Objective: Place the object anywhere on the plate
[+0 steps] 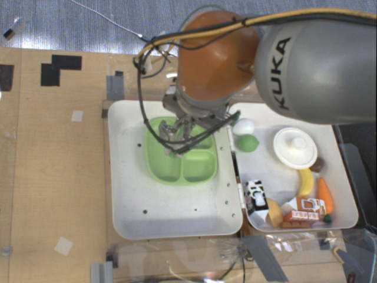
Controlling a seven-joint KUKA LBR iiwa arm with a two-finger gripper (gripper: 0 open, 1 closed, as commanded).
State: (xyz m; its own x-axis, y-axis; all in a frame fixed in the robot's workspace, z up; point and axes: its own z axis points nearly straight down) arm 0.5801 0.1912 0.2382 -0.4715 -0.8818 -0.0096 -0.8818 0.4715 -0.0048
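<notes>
A light green divided plate (pixel 197 168) lies in the left white bin (pixel 129 181), toward its back right. My gripper (pixel 177 139) hangs over the plate's back compartment, under the orange wrist band. Its metal fingers point down at the plate, mostly hidden by the wrist and cables. I cannot make out any object between them. The right bin (pixel 347 217) holds the loose objects: a white round lid (pixel 296 147), a green ball (pixel 248 143), a white egg shape (pixel 243 126), a banana (pixel 305 181), a carrot (pixel 326 194) and a small carton (pixel 308 205).
A black-and-white box (pixel 255 194) and a red sausage shape (pixel 297 217) lie at the right bin's front. Black cables loop from the wrist over the left bin's back edge. Brown cardboard covers the bench to the left.
</notes>
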